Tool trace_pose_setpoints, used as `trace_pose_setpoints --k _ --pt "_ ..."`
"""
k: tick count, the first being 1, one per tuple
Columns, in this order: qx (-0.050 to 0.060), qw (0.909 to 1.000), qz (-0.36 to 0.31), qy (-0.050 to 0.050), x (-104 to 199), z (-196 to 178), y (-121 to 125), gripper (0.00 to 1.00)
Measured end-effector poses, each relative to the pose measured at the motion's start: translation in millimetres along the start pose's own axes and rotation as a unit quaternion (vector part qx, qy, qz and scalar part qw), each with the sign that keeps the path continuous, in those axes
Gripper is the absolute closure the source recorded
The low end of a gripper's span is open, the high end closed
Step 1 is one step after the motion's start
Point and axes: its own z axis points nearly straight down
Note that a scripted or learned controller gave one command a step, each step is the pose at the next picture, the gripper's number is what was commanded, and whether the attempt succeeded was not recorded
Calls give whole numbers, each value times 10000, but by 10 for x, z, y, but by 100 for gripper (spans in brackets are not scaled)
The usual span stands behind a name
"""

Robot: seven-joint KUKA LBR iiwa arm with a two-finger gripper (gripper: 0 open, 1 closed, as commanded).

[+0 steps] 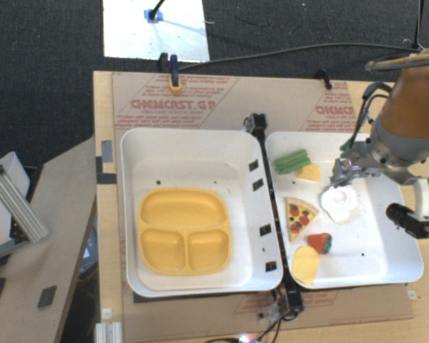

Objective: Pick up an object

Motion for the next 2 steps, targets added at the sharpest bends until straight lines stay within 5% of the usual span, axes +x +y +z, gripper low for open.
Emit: trace_pose_setpoints --k 2 --pt "-7 10000 -5 7 1073 -100 539 100"
